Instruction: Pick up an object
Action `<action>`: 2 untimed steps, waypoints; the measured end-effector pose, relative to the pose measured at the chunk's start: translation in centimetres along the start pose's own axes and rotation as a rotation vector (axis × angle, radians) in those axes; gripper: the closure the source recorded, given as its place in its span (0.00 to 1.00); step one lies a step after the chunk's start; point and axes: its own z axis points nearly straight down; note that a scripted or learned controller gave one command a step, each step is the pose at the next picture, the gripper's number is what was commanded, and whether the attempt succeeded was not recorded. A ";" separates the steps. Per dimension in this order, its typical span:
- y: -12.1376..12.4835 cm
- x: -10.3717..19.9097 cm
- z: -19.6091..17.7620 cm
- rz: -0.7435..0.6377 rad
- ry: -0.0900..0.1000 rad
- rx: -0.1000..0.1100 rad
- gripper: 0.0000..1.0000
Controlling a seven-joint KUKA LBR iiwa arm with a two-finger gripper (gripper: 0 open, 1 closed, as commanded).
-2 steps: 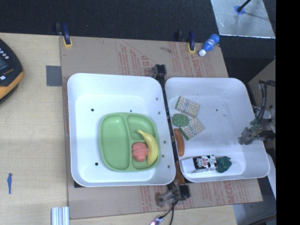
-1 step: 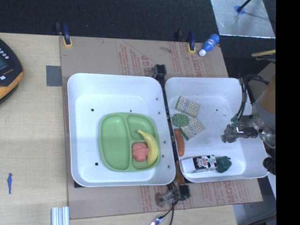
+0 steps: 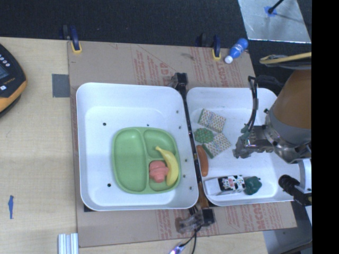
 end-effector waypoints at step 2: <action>5.0 -3.7 1.1 0.002 0.000 0.000 0.00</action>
